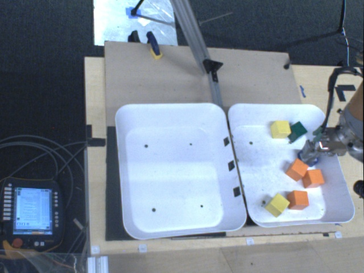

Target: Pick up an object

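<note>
The right bin (267,218) holds several blocks. A yellow block (280,129) and a dark green block (297,131) sit near its far side. Two orange blocks (296,169) (313,178) lie close together at mid right, and a yellow block (277,204) touches a third orange block (298,199) near the front. My gripper (310,154) reaches in from the right and hovers just above the upper orange block, between it and the green one. Nothing shows between its fingers.
The left bin (128,152) lies beside the right one, joined by black clips (231,165). A grey pole (190,24) slants across the cardboard backing behind the bins. A teach pendant (31,212) with cables sits on the floor at left.
</note>
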Tool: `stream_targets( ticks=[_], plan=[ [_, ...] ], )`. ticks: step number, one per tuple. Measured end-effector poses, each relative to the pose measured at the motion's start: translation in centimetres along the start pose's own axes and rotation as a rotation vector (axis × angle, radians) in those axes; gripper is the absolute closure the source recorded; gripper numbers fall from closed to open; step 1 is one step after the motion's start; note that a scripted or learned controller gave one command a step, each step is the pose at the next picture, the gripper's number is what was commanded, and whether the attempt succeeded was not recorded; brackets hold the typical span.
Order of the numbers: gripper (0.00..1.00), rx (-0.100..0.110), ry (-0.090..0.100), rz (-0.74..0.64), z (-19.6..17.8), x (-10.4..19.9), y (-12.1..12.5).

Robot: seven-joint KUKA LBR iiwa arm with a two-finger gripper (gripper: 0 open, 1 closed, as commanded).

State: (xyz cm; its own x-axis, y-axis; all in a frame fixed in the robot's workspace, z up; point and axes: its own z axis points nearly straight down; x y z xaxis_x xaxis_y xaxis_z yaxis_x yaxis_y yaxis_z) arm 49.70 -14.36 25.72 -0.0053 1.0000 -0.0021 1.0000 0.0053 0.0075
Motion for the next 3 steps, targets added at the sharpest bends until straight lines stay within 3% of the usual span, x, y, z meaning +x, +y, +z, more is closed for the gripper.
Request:
stream_targets(
  ticks=[2,3],
  plan=[
    [1.0,0.004,0.004,-0.007,-0.7,11.2,1.7],
    [1.0,0.007,0.005,-0.007,0.4,17.1,1.1]
  ],
)
